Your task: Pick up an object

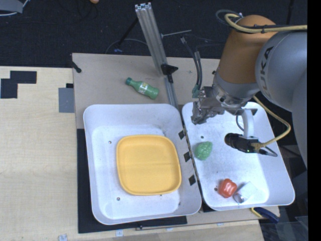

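Green lumpy object (pixel 203 150) sits in the right bin (pixel 279 181) just below the claw (pixel 199 115), not touching it; can't tell if the claw is apart or together. Red object (pixel 227 187) is farther below. Yellow plate (pixel 148 163) lies in the left bin (pixel 96 134), lower left of the claw, and a green bottle (pixel 142 88) is upper left.

even bright light, soft shadows, sharp

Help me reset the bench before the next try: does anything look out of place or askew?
Yes: the green bottle lies on its side on the bench behind the left bin, outside both bins. The yellow plate sits flat in that bin; nothing else stands out.
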Available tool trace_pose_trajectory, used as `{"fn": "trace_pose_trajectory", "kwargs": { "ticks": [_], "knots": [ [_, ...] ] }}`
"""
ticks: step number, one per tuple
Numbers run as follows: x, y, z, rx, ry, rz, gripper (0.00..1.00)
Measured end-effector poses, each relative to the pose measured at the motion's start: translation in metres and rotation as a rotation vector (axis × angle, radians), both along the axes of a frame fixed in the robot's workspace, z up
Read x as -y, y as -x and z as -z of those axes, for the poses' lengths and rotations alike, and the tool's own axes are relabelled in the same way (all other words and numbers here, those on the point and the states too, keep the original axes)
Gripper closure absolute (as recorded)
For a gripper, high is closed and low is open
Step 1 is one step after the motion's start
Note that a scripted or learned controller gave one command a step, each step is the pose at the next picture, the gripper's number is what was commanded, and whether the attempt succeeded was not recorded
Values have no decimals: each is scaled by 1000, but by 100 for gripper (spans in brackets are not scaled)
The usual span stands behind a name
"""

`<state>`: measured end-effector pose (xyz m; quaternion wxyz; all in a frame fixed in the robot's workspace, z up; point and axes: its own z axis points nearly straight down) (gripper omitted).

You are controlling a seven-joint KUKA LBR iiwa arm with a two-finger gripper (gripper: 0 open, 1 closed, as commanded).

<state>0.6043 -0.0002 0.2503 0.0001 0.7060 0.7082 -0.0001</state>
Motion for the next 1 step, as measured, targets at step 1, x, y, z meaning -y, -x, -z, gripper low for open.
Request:
{"fn": "trace_pose_trajectory", "kwargs": {
  "ticks": [1],
  "knots": [
    [-49, -18, 1, -1, 0, 0, 100]
  ]
}}
